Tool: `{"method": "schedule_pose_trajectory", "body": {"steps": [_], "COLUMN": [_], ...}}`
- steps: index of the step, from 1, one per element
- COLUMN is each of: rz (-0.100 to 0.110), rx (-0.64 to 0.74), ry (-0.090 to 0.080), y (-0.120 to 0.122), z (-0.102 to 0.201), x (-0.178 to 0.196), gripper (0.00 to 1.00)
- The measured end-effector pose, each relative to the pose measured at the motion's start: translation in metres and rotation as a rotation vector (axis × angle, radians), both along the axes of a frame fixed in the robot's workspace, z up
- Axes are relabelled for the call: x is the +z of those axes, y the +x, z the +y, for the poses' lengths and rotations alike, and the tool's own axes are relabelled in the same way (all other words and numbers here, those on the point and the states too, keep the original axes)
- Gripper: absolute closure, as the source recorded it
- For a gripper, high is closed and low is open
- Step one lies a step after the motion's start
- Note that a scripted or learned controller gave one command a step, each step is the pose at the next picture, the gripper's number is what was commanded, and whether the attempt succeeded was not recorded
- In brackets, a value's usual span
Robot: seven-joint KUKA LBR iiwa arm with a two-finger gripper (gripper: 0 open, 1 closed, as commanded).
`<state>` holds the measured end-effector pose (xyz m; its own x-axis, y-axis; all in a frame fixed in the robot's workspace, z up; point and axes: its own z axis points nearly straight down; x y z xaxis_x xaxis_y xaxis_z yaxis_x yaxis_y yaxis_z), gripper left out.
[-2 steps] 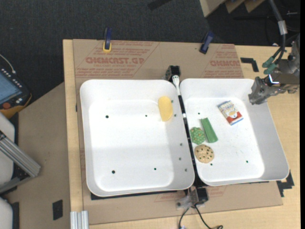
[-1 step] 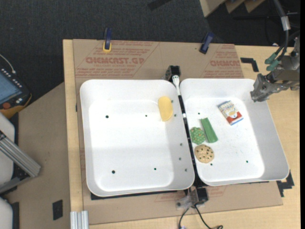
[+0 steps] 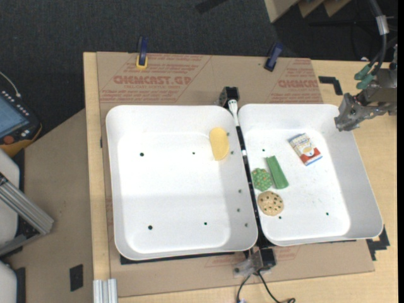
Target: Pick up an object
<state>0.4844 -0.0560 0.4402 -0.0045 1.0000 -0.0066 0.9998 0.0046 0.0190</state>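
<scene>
Tool (image 3: 349, 115) sits at frame right over the right bin's (image 3: 360, 169) upper rim; can't tell its state. I'd go for the carton (image 3: 305, 149), closest, lying well apart from the others, and descend straight over it.

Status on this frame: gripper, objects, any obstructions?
Gripper over right bin's far right rim, holding nothing seen. Carton, green items, cookie untouched. Path clear.

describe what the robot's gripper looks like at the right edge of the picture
The gripper is a small grey metal assembly with a blocky body and a darker tip. Above it sit greenish fittings, and dark cables run up from it toward the top right corner. No markings can be made out on it at this size.
</scene>
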Motion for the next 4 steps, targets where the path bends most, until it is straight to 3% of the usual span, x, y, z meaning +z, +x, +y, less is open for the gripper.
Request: {"method": "schedule_pose_trajectory", "body": {"steps": [1,2,4], "rz": [0.029,0.011,0.012], "rx": [-0.006,0.005,-0.003], "ry": [0.007,0.009,0.006], "y": [-0.006,-0.004,-0.003], "z": [0.003,0.079,0.075], "x": [-0.087,-0.023,-0.005], "gripper": [1.0,1.0,1.0]}}
